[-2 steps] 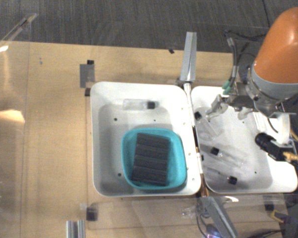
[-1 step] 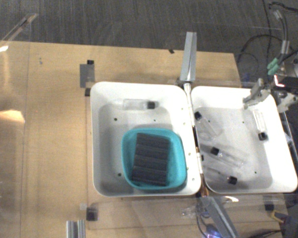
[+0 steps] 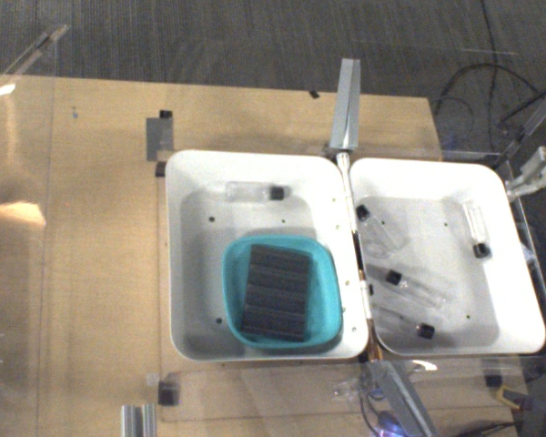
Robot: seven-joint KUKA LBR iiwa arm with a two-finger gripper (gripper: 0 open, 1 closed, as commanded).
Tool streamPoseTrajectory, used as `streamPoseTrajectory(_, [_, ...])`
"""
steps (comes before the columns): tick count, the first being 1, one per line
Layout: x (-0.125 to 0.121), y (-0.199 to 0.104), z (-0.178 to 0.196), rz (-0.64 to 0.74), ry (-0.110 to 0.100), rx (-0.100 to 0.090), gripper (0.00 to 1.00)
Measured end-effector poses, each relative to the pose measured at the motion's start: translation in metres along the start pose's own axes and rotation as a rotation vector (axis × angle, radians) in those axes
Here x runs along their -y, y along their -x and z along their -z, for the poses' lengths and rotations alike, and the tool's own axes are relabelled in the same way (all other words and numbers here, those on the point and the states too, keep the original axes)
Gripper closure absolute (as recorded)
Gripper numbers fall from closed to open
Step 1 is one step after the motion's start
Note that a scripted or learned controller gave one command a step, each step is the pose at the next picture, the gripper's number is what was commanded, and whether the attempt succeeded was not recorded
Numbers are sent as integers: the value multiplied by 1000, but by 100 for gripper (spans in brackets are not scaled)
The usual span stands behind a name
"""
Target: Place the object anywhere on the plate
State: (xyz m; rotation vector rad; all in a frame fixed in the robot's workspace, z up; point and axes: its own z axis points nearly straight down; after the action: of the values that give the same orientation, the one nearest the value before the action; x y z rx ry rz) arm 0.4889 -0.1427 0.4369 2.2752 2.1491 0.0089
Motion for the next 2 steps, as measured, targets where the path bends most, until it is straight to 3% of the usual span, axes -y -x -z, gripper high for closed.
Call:
streamPoseTrajectory(1, [-3, -2, 12, 8, 10, 3, 100])
streamPoseTrajectory(2, [-48, -2, -59, 105, -6, -2, 100])
